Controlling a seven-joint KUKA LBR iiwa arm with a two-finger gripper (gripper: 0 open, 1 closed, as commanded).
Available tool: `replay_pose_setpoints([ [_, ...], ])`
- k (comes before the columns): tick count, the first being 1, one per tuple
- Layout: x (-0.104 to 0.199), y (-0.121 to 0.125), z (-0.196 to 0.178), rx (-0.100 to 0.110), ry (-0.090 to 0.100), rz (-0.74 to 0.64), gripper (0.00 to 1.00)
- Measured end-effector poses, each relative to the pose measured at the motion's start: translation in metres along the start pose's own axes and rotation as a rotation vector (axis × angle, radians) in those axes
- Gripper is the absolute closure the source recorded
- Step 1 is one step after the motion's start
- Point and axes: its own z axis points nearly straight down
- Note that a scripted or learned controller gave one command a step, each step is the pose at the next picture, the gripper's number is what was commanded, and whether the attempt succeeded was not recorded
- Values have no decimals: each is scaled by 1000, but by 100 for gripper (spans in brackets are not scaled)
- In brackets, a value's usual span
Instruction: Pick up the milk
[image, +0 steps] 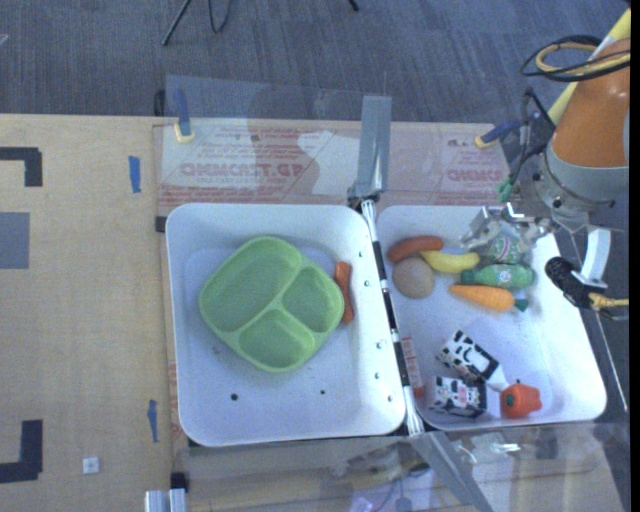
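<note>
Left bin (190, 330), far left of claw: green divided plate (272, 302), small orange piece (345, 290) at its right edge. Right bin (590, 385): potato (414, 278), sausage (414, 246) and banana (450, 262) left of claw; carrot (484, 296) below it. Milk (467, 354), cow-patterned, lies well below claw. Claw (505, 235) hovers over green vegetable (498, 274); cannot tell its finger state.

1. The arm (590, 120) is reaching in from the far right, its orange band sitting above the grey wrist.
2. The gripper (505, 232) is pointing down and left; its finger spacing is not discernible.
</note>
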Motion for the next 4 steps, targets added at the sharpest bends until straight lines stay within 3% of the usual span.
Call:
replay_pose_setpoints([
  [1, -1, -106, 106, 0, 0, 5, 0],
  [2, 20, -132, 124, -9, -1, -102, 0],
  [3, 19, -131, 114, -15, -3, -99, 100],
  [4, 19, -131, 104, -17, -4, -97, 100],
])
